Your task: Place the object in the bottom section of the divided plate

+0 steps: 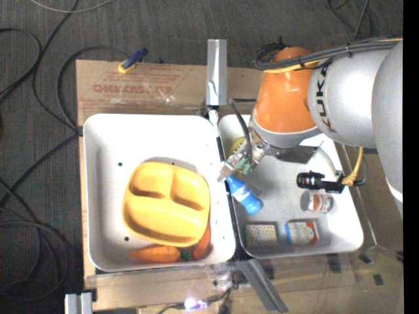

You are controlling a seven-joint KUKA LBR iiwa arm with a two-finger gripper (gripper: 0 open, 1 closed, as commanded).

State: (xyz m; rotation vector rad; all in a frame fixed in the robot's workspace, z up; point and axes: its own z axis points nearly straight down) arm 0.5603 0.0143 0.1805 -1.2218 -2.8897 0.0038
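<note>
A yellow divided plate (169, 201) lies in the left bin (105, 142), with two small sections on its far side and one wide section (160, 220) on its near side. A blue bottle (246, 196) with a white cap lies at a slant at the left edge of the right bin (350, 237). My gripper (238, 165) is right above the bottle's cap end, close to the wall between the bins. Whether it touches the bottle I cannot tell.
Orange carrots (156, 254) stick out from under the plate's near edge. In the right bin are a grey sponge-like block (260, 233), a small box (301, 231) and a red-and-white can (317, 203). Something yellow (238, 144) peeks out behind the gripper.
</note>
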